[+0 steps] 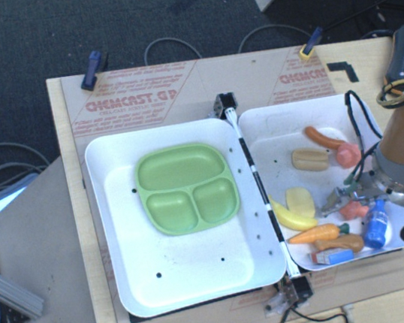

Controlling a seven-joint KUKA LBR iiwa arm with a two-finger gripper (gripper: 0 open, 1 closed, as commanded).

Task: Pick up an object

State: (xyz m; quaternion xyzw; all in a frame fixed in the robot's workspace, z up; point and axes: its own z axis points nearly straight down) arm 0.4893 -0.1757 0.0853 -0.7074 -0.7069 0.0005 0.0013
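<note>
Toys [327, 232] crowded around banana [294, 217], right bin [259, 140].

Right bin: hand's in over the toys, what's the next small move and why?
Probably a short, straight descent. The hand sits low in the right white bin, metal fingers pointing toward the pale yellow block and the yellow plastic banana, with a red toy just beside it. Nothing shows between the fingers, so no grasp yet; items are crowded, so sideways travel risks shoving them.

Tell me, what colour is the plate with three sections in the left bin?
Light green; the divided plate shows plainly in the camera view.
</note>
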